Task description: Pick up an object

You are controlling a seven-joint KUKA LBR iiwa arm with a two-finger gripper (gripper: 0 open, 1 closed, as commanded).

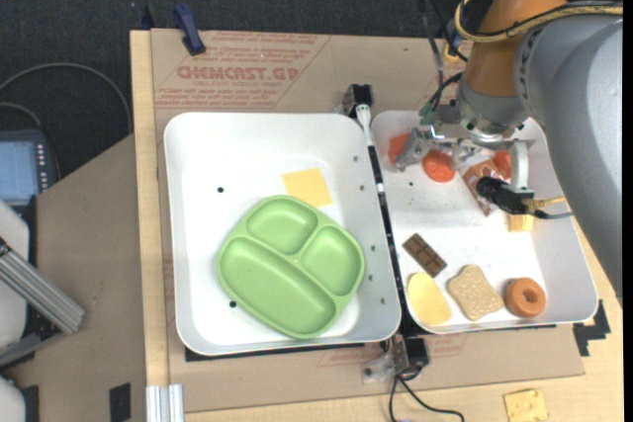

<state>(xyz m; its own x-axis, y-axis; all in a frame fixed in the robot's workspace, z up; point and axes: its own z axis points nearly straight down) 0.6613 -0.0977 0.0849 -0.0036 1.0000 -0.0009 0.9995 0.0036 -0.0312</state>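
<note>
**Arm hangs low over far corner of right bin, red pieces beneath it**

Your end effector [457, 153] sits down in the far end of the right bin [554, 262], its metal parts crowded among two or three red-orange pieces [438, 167]. Whether its fingers are spread or closed cannot be told from this slanted overhead view, and nothing can be seen gripped between them, so treat the pick as not yet made.

The easiest candidates lie well apart from the arm, along the bin's near edge: a brown chocolate bar [425, 255], a pale yellow wedge [427, 299], a slice of toast [474, 292] and a glazed doughnut [524, 296]. The left bin [198, 153] carries a green divided plate [289, 263] and a yellow cheese square [307, 185].

If you stay with the red pieces, you likely need to centre on one alone; they lie close together and near the bin wall, so a finger could land on a neighbour or the rim. Descend straight, close fully, and lift slowly enough to confirm the piece comes up.
</note>
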